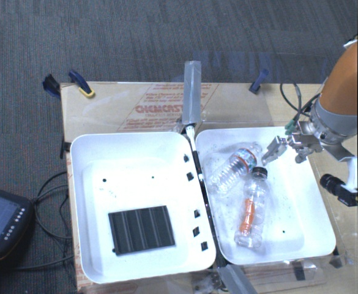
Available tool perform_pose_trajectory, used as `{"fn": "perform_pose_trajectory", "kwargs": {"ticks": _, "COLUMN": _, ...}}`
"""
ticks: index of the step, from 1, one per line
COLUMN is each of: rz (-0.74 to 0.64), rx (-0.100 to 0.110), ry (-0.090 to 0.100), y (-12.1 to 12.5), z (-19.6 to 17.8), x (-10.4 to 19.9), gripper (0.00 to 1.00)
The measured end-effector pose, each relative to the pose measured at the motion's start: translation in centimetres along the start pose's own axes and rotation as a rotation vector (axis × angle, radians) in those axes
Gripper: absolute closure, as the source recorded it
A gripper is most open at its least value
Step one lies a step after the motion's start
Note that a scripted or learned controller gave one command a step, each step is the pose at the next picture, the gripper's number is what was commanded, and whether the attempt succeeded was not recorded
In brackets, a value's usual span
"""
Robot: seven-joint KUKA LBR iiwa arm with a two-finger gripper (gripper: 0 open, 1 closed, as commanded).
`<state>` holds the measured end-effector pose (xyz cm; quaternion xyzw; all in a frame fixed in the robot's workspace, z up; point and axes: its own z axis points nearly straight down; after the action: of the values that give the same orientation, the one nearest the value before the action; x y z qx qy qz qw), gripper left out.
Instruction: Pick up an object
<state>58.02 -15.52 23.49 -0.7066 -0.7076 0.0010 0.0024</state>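
Right bin (313, 216) contains two bottles (252, 210); gripper (275, 150), fingers spread and empty, hovers at their 1 o'clock.

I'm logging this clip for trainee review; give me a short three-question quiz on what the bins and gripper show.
1. True or false: the dark ribbed rectangular panel lies in the right white bin.
2. How many clear plastic bottles lie in that bin?
3. The gripper is: A) above the right bin's far edge, B) over the left white bin.

Key: 1 false; 2 two, one with an orange label, one with a blue-and-red label; 3 A.
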Motion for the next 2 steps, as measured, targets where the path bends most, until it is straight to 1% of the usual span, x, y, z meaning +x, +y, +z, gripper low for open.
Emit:
{"fn": "perform_pose_trajectory", "kwargs": {"ticks": 1, "rz": -0.1, "rx": -0.008, "ry": -0.01, "y": 2.8, "z": 11.1, "x": 0.2, "gripper": 0.0}}
{"fn": "perform_pose_trajectory", "kwargs": {"ticks": 2, "rz": -0.342, "rx": 0.005, "ry": 0.0, "y": 4.2, "z": 14.9, "x": 0.6, "gripper": 0.0}}
